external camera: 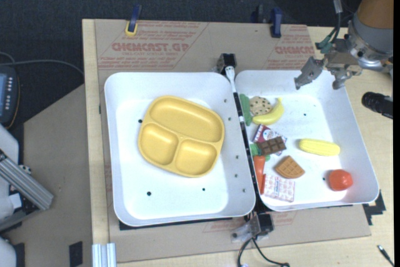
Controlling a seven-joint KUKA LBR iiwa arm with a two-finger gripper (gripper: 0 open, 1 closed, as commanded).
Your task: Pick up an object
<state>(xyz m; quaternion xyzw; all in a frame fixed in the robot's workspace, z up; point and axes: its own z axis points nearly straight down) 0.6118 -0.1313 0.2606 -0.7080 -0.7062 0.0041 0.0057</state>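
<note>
Over the right bin (359, 153), my gripper (322, 76) hangs above the far edge with its two fingers spread and nothing between them. Nearest the camera in that bin, a red tomato (339, 179) sits by the near right corner, with a waffle (289, 167) and a carrot (259, 173) to its left. Just beyond the tomato lies a yellow corn cob (319, 147), its long axis running left to right across the bin. It rests well below my fingers, toward the camera; I judge it the likeliest pick, with free room around it. A chocolate bar (272, 146), a banana (269, 114) and a cookie (259, 104) crowd the bin's left wall, farther back. Left of that bin, the other bin (125, 197) carries a yellow divided plate (181, 136) with bare compartments.
</note>
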